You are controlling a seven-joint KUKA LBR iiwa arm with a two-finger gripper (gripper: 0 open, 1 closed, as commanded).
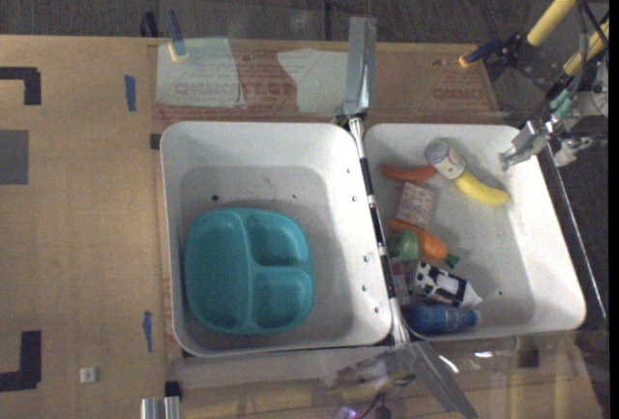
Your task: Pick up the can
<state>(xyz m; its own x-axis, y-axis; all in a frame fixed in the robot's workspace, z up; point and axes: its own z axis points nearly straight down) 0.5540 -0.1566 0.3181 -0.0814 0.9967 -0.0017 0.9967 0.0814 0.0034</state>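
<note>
The can point(443, 157) is a small grey-white cylinder lying on its side near the back of the right bin point(542, 243). It touches the upper end of a yellow banana point(482, 190). My gripper point(520, 150) hangs at the bin's back right rim, to the right of the can and apart from it. Nothing is seen held in it.
The right bin also holds an orange carrot point(408, 172), a pink-white packet point(416, 204), an orange and green toy point(422, 244), a black-and-white carton point(445, 284) and a blue bottle point(440, 318). A teal divided plate point(248, 269) lies in the left bin point(193, 156).
</note>
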